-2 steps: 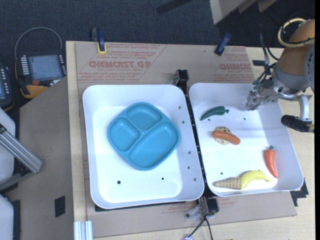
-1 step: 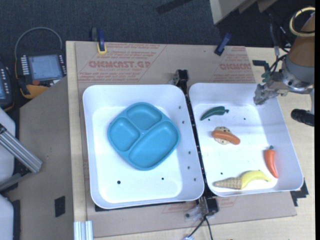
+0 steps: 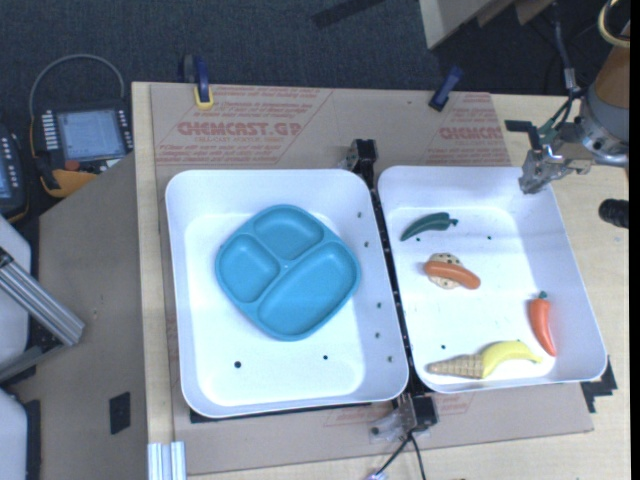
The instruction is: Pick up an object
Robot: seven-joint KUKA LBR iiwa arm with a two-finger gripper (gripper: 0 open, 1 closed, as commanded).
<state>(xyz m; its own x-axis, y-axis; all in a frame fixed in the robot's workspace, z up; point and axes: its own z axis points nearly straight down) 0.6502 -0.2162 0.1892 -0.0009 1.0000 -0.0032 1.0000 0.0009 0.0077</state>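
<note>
The worktop (image 3: 300, 118) is covered by a brown sheet with red printed letters, and it carries two shallow white bins side by side; the left bin (image 3: 200, 368) holds a blue divided plate (image 3: 287, 283) with three compartments, which lies flat near the middle of the bin, a little toward the far side; the right bin (image 3: 500, 238) holds four small toy foods, all well apart from the plate; the yellow banana (image 3: 512, 356) lies near the front edge of the right bin, and its left end touches a tan ice cream cone (image 3: 455, 368) that points to the left; the orange carrot (image 3: 542, 325) lies just beside the right wall, its green top turned to the far side, close above the banana but I cannot tell if they touch; the hot dog (image 3: 452, 272) rests near the middle of the bin, between the carrot and the left wall; the dark green pepper (image 3: 428, 225) lies toward the far side, near the hot dog but apart from it; the end effector (image 3: 538, 175) is above the far right corner of the right bin, away from all four toys; nothing is between its fingers, and how far they stand apart I cannot tell from this view.
</note>
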